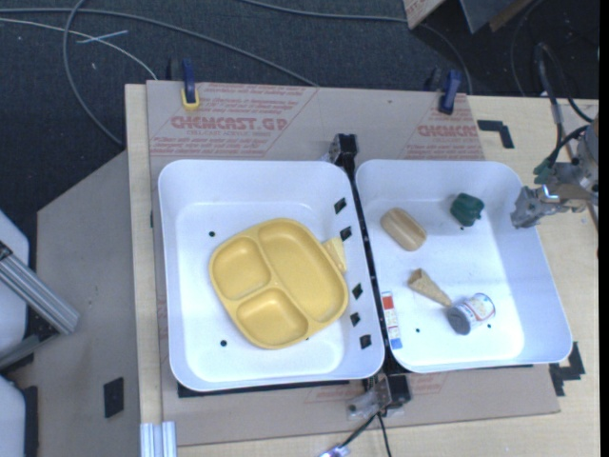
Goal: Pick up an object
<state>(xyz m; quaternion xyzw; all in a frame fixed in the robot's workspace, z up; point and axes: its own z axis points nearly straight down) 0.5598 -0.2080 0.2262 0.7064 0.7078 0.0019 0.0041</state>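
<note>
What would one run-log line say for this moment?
gripper: over right bin's right rim, holding nothing | yellow three-compartment plastic tray: left bin | green lump: right bin

The gripper (526,209) is seen at the right edge of the camera view, reached in low from the right, its metal end pointed leftward; little of the arm is shown.

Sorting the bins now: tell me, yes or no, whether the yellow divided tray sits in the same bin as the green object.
No: the yellow divided tray lies in the left bin, while the green object lies in the right bin.
</note>
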